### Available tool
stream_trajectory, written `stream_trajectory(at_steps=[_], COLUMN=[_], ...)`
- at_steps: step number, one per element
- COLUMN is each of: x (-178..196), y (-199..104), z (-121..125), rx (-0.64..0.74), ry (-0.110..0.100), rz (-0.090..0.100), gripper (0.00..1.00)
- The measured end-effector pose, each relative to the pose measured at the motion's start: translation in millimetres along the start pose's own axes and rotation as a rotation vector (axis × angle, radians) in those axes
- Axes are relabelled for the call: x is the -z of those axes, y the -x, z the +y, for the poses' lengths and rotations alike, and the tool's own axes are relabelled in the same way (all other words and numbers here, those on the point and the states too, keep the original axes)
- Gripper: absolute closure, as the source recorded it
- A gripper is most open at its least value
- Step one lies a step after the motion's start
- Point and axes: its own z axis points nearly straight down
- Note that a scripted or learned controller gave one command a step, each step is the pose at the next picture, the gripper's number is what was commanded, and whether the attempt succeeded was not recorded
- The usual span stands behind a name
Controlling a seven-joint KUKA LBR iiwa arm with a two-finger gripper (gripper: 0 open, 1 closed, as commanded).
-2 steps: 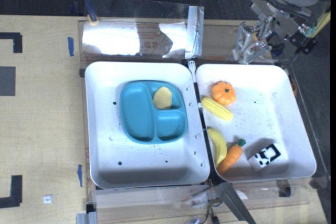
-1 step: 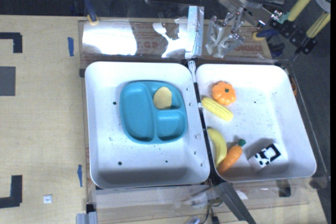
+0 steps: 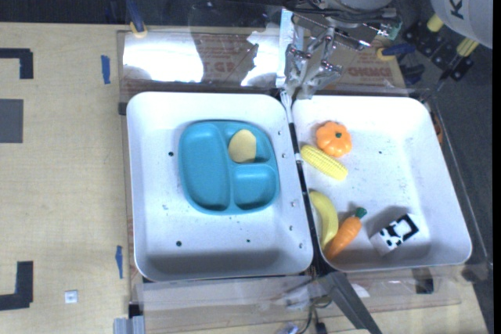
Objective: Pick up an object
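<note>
While above bin rims, tool (image 3: 301,82) pointing down

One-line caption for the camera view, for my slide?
Gripper above the bins' far edge; pumpkin, corn, banana, carrot wait in the right bin.

Bright, even light is falling from overhead, and the whole scene is showing clearly with little blur. Strong glare is bouncing off the clear sheet (image 3: 196,59) lying just to the left of the hand (image 3: 305,78), washing that patch to white. The two white bins (image 3: 156,246) below the hand are glowing bright, with only soft, short shadows gathering along their inner walls and under the things in them. The wooden counter (image 3: 63,168) far to the left is looking evenly lit. The dark floor above is staying dim.
</note>
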Motion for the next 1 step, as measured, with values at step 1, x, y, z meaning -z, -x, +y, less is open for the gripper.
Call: stream_trajectory(at_steps=[1], x=[6.8], y=[-66.7], z=[-17.9], rx=[0.187], ry=[-0.001], rz=[0.001], gripper=[1.0])
